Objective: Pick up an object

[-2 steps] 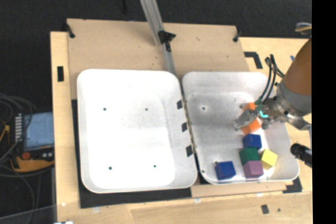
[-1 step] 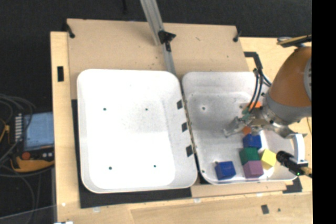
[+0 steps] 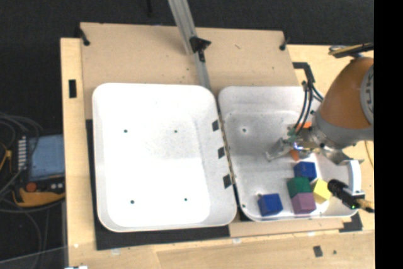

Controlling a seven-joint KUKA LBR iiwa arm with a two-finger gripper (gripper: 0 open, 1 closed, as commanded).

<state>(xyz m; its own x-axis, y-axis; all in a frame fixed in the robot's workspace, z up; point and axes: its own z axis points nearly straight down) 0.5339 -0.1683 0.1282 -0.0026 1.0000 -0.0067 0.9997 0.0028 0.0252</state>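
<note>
Gripper (image 3: pixel 281 149): hovering just beside blue cube (image 3: pixel 305 171), finger state indiscernible; descending squarely over that cube is seeming wisest.

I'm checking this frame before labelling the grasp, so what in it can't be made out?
- Pincer: too small and blurred in the camera view to tell how it stands, or whether it touches anything.
- Arm: cut off by the right edge.
- Yellow block: partly hidden behind the purple block.
- Green block: its lower part is covered by the purple block, its top by the upper blue block.
</note>
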